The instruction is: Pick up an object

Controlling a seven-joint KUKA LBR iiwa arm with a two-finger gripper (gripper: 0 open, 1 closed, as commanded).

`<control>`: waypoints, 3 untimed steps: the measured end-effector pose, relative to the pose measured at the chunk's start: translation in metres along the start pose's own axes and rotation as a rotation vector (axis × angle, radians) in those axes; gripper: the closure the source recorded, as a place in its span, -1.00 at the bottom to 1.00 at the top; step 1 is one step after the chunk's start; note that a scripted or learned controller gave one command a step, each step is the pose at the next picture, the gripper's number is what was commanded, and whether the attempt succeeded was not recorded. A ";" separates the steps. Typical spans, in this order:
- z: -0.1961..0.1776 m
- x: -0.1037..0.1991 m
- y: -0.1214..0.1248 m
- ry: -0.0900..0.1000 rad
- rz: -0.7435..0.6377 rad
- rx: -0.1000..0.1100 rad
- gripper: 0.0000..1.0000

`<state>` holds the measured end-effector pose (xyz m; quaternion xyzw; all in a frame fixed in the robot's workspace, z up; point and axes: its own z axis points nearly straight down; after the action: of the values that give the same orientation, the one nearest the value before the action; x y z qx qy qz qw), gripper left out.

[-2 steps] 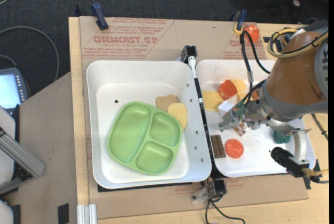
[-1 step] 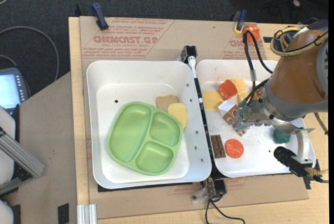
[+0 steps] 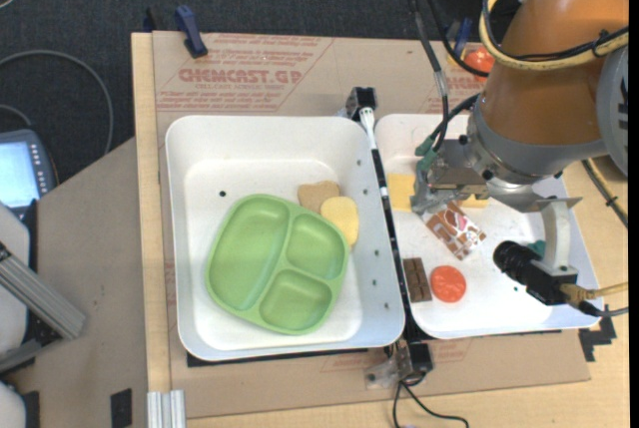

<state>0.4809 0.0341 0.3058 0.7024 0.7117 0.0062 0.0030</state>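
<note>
Over the right bin [image 3: 491, 312], the claw [image 3: 436, 194] hangs near the bin's left wall, with the arm's bulk covering the far half. Whether the claw is released or clenched cannot be told from this angle. The likeliest target, a red-and-white packet [image 3: 457, 230], lies on the bin floor just beside the claw, on its near side and slightly to the view's right. The packet's long axis runs diagonally, from far-left to near-right. Whether claw and packet touch cannot be told.

Other candidates: a yellow block [image 3: 400, 190] just left of the claw against the dividing wall; a brown bar [image 3: 415, 279] and a red disc [image 3: 448, 284], side by side nearer the front edge. A short shift toward the viewer would probably centre the claw on the packet, and closing across its narrow width looks best.
</note>
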 end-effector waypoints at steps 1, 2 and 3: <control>-0.077 0.100 0.001 0.002 0.001 0.003 1.00; -0.234 0.194 0.044 0.005 0.003 -0.004 1.00; -0.077 0.190 0.038 -0.011 0.014 0.028 1.00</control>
<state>0.5158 0.2245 0.3840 0.7073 0.7069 -0.0078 -0.0031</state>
